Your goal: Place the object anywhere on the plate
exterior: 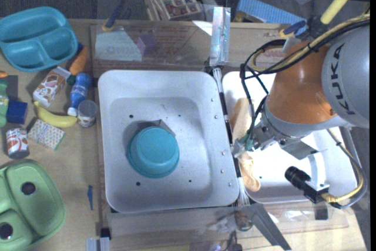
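A round teal plastic plate (153, 151) lies in the left white bin (117, 91), towards its front-left corner. A pale tan elongated object (241, 117) lies along the right white bin's (235, 82) left wall, beside the grey arm (311, 91).

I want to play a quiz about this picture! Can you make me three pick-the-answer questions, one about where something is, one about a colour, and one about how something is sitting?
1. Where is the blue plate?
A. in the left bin
B. in the right bin
C. on the bench outside the bins

2. What colour is the band on the arm?
A. green
B. orange
C. purple

3. How does the banana sit?
A. on the blue plate
B. lying on the bench
C. in the right bin

Answers:
1 A, the plate sits in the left bin's middle.
2 B, the band above the wrist is orange.
3 B, it lies left of the bins.
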Robot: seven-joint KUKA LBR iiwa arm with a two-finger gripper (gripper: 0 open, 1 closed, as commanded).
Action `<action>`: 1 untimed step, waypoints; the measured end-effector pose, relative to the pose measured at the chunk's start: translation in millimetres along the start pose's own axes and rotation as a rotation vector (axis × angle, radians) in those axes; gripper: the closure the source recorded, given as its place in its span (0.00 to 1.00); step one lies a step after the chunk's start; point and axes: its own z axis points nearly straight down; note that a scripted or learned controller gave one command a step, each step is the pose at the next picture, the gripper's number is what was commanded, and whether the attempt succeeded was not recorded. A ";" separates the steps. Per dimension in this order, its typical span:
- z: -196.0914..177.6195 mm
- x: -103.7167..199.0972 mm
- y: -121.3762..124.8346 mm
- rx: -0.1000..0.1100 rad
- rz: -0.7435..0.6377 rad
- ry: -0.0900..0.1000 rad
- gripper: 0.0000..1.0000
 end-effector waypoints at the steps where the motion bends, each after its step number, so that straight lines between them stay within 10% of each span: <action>1: 0.3 54.5 32.5 -0.002 -0.253 0.000 1.00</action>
